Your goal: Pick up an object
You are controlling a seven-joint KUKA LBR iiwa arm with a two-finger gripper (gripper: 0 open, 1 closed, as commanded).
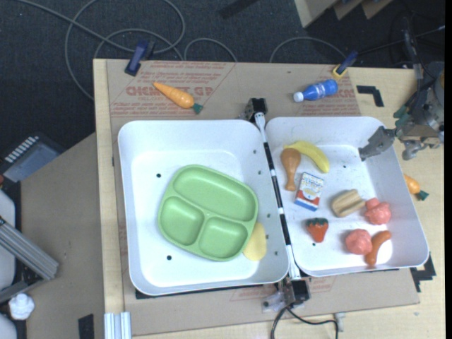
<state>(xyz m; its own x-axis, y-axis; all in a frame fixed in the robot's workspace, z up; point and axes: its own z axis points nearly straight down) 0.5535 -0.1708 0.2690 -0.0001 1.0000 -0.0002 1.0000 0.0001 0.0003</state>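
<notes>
Jaws are hard to read, so I cannot tell their spread; the gripper [374,145] is hovering over the right bin's [409,256] far right corner, holding nothing, with the banana [313,154] lying left of it.

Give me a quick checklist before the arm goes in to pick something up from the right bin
1. Gripper above right bin rim: ok.
2. Fingers holding nothing: ok.
3. Fingers open enough: cannot tell.
4. Nearest target, banana, lies against drumstick: not ok for a clean grasp.
5. Strawberry stands apart from neighbours: ok.
6. Green tray in left bin, out of the path: ok.
</notes>
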